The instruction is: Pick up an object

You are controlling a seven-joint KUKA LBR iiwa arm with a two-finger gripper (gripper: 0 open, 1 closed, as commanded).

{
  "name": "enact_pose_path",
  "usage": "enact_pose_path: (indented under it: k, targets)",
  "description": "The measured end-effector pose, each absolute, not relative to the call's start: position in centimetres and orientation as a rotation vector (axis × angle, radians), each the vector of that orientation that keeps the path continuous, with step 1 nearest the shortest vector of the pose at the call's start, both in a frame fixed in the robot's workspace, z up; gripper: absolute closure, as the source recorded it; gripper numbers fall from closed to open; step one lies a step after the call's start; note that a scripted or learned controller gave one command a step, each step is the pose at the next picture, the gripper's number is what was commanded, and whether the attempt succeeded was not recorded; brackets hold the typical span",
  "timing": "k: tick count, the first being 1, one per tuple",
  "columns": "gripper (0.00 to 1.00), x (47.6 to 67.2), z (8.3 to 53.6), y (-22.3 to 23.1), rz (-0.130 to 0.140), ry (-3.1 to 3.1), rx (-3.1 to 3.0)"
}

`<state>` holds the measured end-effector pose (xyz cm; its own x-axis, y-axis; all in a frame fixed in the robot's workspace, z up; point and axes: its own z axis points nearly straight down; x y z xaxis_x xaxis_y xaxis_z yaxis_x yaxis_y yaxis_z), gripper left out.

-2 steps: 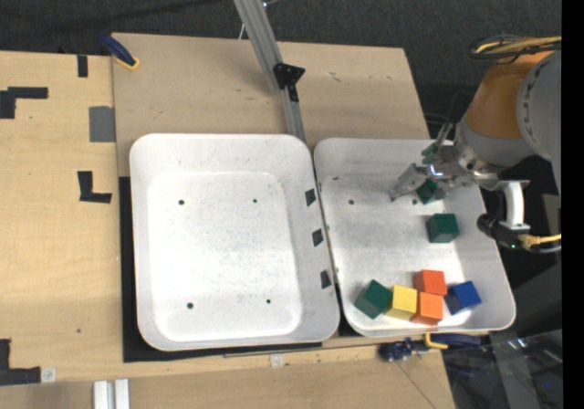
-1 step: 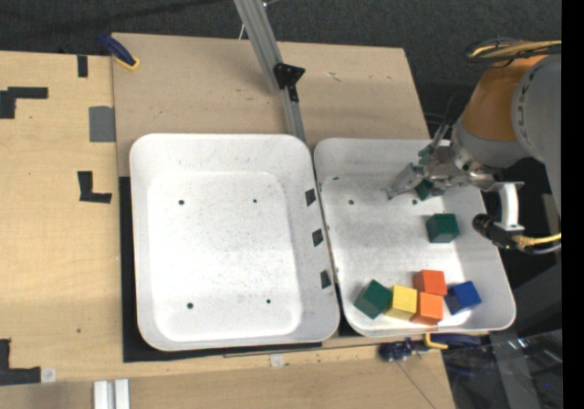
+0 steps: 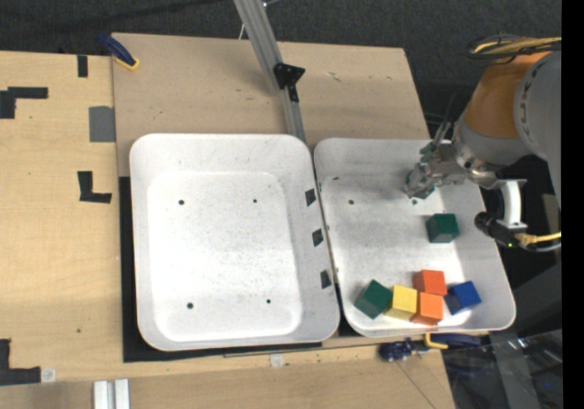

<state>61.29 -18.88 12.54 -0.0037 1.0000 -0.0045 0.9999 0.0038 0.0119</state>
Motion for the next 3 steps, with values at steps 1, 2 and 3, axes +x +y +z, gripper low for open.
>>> enact_pose_path:
  k: [1,2,3]
  targets:
    - [1.00,61.7,16.8,-18.9,0.003,2.221,2.218]
    - [1.00,61.8,23.2,-19.0,0.004,2.219,2.216]
    - [1.00,61.8,25.1,-18.9,0.002,2.222,2.219]
